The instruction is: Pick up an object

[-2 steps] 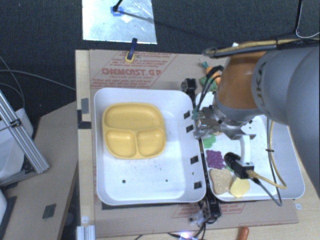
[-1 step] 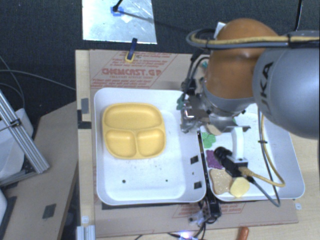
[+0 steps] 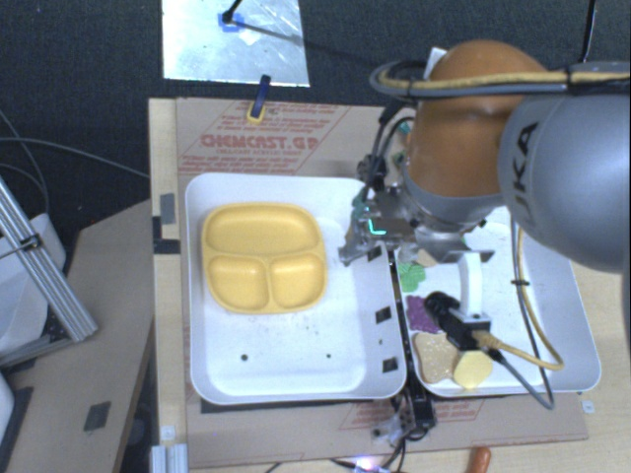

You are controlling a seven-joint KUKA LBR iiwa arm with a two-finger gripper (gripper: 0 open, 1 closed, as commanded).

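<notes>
From my remote station I see the arm reaching in from the right, its orange band and grey wrist covering much of the right bin (image 3: 575,335). The end effector (image 3: 365,236) hangs over the inner edge of the left bin (image 3: 296,374), just beside the divide between the two bins. I cannot tell whether it is released or clenched, and I see nothing in its grip. A yellow divided plate (image 3: 264,256) lies flat in the left bin, toward the far left corner. The small candidates sit in the right bin's near left corner: a green piece (image 3: 411,276), a purple piece (image 3: 420,312) below it, then a tan flat piece (image 3: 433,355) touching a yellow round piece (image 3: 473,369).
</notes>
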